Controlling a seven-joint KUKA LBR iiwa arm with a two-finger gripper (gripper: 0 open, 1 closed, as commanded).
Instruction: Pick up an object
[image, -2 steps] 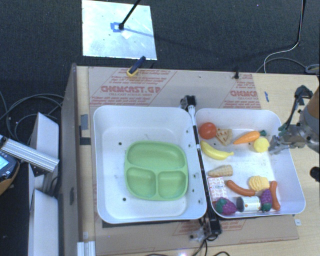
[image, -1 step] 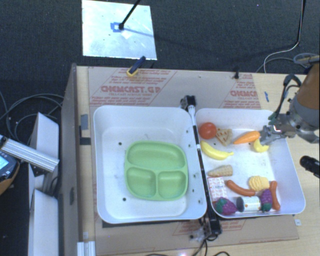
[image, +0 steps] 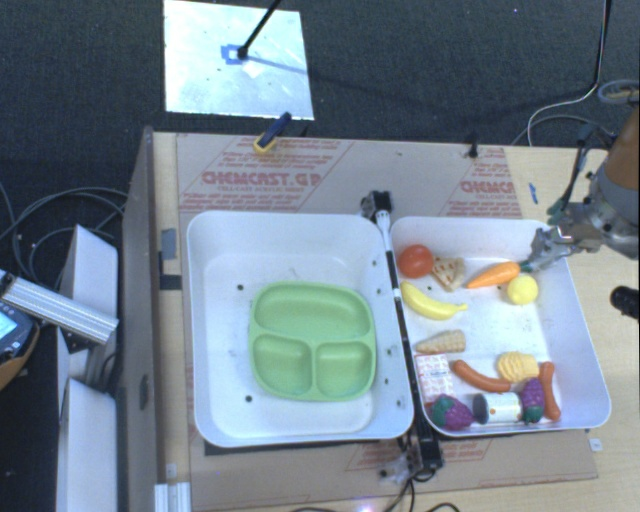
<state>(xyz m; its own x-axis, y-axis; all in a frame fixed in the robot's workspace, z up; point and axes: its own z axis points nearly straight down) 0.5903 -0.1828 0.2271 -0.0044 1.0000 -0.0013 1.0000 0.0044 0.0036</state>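
Presently the gripper (image: 543, 247) hovers at the carrot's (image: 493, 275) three o'clock; finger state indeterminable. Recommend centring over the carrot before descending.

The arm (image: 622, 190) comes in from the right side of the view, above the counter's far right corner, with its orange band at the frame's edge and the grey wrist below it. The wrist slants down and to the left, ending in the gripper (image: 543, 248) over the far right edge of the right-hand bin (its metal tip is small and blurred at this slant).
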